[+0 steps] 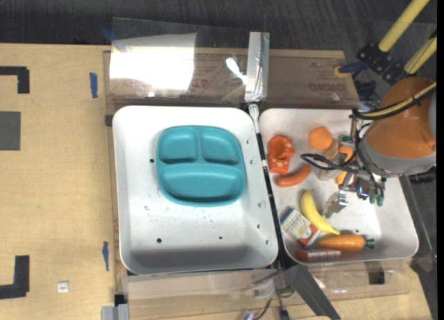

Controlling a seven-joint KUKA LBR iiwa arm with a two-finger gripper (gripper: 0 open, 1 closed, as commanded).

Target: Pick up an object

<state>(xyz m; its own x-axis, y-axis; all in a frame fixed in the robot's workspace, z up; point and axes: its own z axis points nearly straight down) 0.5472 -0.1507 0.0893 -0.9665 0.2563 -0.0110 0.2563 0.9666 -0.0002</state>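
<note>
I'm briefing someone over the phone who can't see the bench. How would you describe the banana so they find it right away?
Start at the right-hand white bin, the one crowded with toy food. Look in its lower left part for the banana, lying at a slant above the carrot and right of a small carton. It is the only yellow, curved piece there; the neighbours are orange or red.

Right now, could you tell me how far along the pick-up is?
Nothing looks picked yet. The tool hangs low in the right bin, beside the banana; I cannot tell whether it grips anything. The carrot and orange ball lie untouched. Grasping and lifting remain.
</note>
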